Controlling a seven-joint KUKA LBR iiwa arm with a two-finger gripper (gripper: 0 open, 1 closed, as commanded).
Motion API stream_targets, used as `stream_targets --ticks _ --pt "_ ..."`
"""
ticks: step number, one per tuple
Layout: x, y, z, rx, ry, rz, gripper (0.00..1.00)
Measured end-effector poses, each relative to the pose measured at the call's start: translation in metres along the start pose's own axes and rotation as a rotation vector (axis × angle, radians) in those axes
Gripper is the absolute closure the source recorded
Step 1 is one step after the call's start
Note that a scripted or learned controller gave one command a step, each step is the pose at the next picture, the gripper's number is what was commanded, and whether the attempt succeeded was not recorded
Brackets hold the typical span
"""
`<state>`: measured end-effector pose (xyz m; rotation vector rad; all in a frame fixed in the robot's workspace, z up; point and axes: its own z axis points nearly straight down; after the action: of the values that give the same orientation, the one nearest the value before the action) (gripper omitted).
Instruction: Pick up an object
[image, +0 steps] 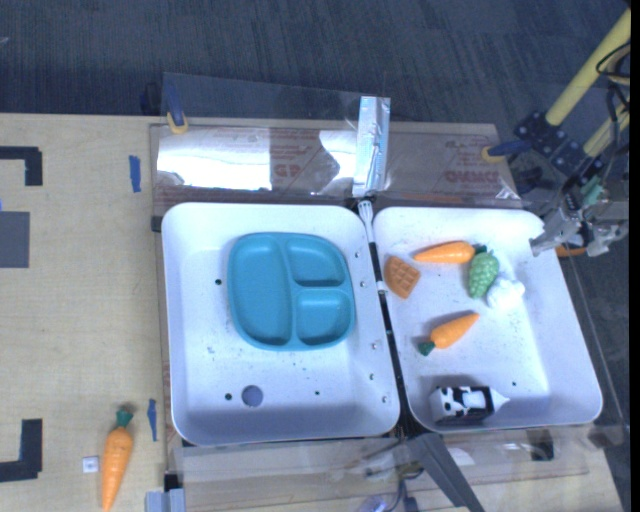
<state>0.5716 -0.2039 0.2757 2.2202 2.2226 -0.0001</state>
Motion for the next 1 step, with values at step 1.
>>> stream_targets --ticks 1 --pt "0.0471 0.0398 0.1270 0.008 0.003 -0.105 0.00"
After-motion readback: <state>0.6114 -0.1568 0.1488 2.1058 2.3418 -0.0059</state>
